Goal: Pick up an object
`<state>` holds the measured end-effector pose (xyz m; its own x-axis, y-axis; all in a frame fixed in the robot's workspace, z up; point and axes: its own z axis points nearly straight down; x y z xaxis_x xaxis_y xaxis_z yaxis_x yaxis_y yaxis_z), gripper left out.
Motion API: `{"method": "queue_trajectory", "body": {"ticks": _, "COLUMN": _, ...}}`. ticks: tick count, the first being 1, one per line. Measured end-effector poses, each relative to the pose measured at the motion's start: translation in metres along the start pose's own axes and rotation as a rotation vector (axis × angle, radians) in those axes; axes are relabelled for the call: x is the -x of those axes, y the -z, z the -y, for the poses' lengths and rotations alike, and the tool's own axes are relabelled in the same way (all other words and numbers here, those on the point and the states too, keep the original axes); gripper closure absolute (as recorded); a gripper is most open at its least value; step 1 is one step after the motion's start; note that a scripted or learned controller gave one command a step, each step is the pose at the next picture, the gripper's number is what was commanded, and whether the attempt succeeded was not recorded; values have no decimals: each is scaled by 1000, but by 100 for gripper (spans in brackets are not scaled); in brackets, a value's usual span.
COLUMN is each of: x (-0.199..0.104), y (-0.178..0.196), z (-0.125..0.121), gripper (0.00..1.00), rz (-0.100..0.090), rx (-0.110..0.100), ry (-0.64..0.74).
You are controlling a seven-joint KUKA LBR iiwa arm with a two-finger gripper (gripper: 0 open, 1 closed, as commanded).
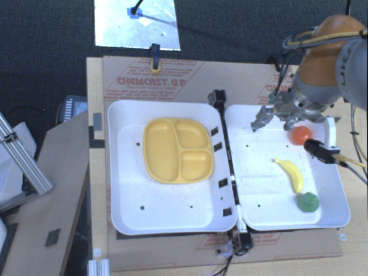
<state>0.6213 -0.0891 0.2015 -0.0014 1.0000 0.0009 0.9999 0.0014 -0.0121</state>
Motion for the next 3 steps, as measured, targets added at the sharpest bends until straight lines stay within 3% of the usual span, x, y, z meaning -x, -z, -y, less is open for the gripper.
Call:
{"method": "queue_trajectory", "body": {"ticks": 1, "x": 0, "y": 8, "z": -3, "gripper": 0, "rz": 1, "rx": 13, "ry": 2}}
{"method": "queue_trajectory", "body": {"ticks": 3, "x": 8, "y": -85, "z": -6, "gripper": 0, "rz": 1, "rx": 10, "ry": 0}}
